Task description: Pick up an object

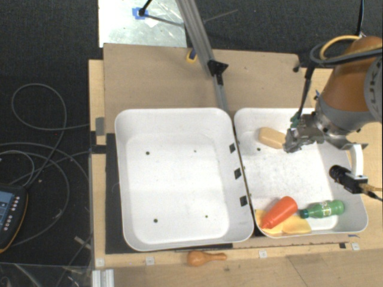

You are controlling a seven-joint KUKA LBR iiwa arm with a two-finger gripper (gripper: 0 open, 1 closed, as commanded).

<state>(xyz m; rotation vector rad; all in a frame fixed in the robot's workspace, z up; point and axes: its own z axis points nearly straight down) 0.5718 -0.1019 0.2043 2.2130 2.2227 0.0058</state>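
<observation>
My gripper (292, 143) hangs over the back of the right bin (281, 172), just right of a tan block (271, 138) that lies near the bin's far wall. Whether the block touches the gripper I cannot tell. At the bin's front lie an orange carrot-shaped toy (279, 211), a yellow piece (293, 226) under it and a green bottle (322, 209) on its side.
The left bin (173, 178) sits beside the right one, joined by black clips. A brown pear-shaped object (206, 257) lies on the bench in front of the bins. A metal pole (200, 37) slants across the back. Cables and a handset lie on the floor at left.
</observation>
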